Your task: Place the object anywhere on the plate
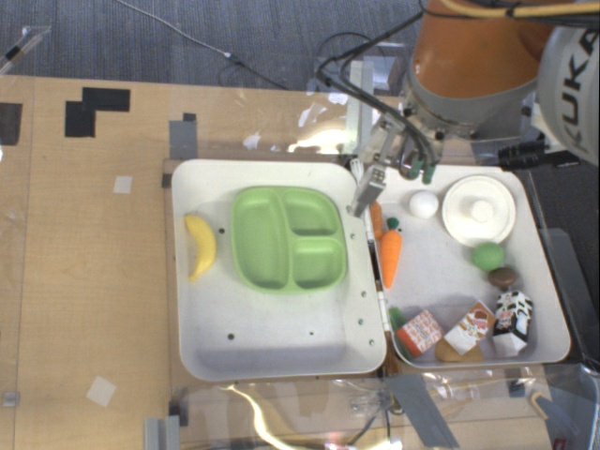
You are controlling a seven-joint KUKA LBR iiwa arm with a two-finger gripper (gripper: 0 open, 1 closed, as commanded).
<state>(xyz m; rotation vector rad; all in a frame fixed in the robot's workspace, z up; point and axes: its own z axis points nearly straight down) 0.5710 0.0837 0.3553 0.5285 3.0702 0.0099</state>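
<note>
A green divided plate lies in the left white bin. A yellow banana rests just left of the plate on the bin floor. My gripper hangs over the wall between the two bins, at the plate's upper right corner. Directly below it an orange carrot lies along the left side of the right bin. Nothing can be seen held in the gripper. The arm's orange band and grey wrist cover the far edge of the right bin.
The right bin also holds a white egg, a round white bowl, a green ball, a brown lump, a cow figure and small boxes along its near edge. Cables run behind the bins.
</note>
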